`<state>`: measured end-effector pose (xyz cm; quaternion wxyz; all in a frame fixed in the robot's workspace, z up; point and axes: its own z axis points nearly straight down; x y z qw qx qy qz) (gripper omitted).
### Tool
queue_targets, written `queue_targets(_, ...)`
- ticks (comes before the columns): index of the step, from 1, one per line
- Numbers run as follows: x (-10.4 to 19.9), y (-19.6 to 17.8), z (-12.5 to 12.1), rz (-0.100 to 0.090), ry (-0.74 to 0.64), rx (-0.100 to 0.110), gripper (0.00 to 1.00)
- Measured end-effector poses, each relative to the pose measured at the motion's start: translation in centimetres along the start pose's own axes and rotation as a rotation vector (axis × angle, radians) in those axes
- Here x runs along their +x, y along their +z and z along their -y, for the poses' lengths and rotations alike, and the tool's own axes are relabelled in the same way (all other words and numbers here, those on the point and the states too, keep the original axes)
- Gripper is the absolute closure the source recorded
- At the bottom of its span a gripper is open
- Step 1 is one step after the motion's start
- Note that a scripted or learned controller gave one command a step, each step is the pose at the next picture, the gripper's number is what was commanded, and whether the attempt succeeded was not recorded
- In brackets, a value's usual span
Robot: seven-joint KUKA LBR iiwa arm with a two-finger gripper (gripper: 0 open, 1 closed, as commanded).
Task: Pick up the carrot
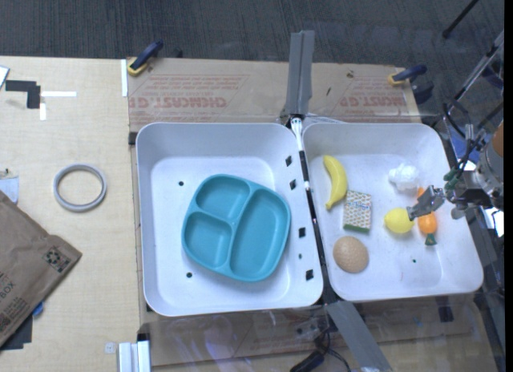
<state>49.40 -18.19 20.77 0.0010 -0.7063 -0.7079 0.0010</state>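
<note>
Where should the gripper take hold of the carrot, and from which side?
Probably across the orange body of the carrot, coming down from above. It is small, lies low on the floor of the right bin with the lemon close on its left and the bin wall on its right, so a side approach looks crowded. The gripper is just above it.

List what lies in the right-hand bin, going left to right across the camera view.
Banana → tan egg-shaped thing → speckled sponge → lemon → carrot, with the gripper at it. The white crumpled thing sits farther back, above the lemon, so it is left out.
</note>
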Motion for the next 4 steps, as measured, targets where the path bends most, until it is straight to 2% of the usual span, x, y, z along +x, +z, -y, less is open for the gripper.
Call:
queue_targets(1, -3.4, 9.3, -3.9, 0.002, 0.032, -0.029, 0.0)
queue_targets(2, -2.3, 11.5, -3.5, -0.006, 0.245, -0.003, 0.0)
queue_targets(3, -2.4, 10.7, -3.4, -0.003, 0.246, -0.002, 1.0)
queue_targets(4, 1.2, 2.3, -5.9, 0.001, 0.421, 0.0, 1.0)
